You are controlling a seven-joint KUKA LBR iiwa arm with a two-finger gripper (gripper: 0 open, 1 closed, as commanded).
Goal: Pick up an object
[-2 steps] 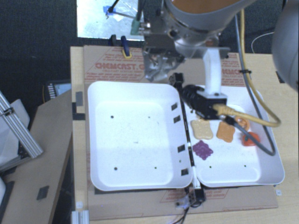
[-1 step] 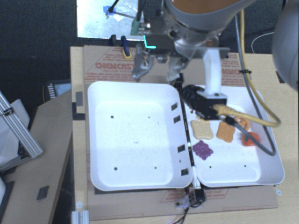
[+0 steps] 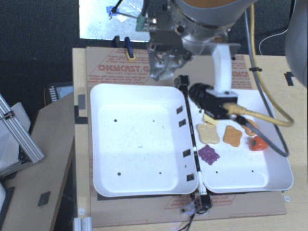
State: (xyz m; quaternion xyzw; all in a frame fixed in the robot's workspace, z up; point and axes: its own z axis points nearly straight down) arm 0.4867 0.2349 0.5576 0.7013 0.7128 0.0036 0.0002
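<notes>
I read "CHEMCAST" in red on the brown cardboard sheet under the bins; the gripper, its state unclear, hangs above the left white bin's far edge, well apart from the purple toy piece in the right white bin.

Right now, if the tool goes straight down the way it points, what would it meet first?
The tool would probably meet the left bin at its far rim, or the cardboard behind it; depth is unclear.
</notes>
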